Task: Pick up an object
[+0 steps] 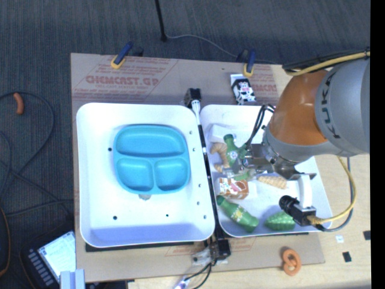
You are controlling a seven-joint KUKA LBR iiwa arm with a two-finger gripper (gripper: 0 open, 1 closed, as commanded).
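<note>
Camera view showed us the gripper (248, 161) low in the right bin (317, 191) among toys. We couldn't tell its state, so we judged nothing lifted yet.

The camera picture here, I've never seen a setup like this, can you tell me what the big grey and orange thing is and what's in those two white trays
You're looking down at a slant from one fixed camera above a bench. The big grey and orange thing is a robot arm reaching in from the right. Its gripper hangs over the right bin, among the clutter; I can't tell whether it grips anything.

The left bin holds a blue divided tray. The right bin holds small toy-like items, including a green bottle, another green piece and a red and white packet.

Both bins sit on a cardboard sheet, with an orange ring lying on it near the front edge.
</note>
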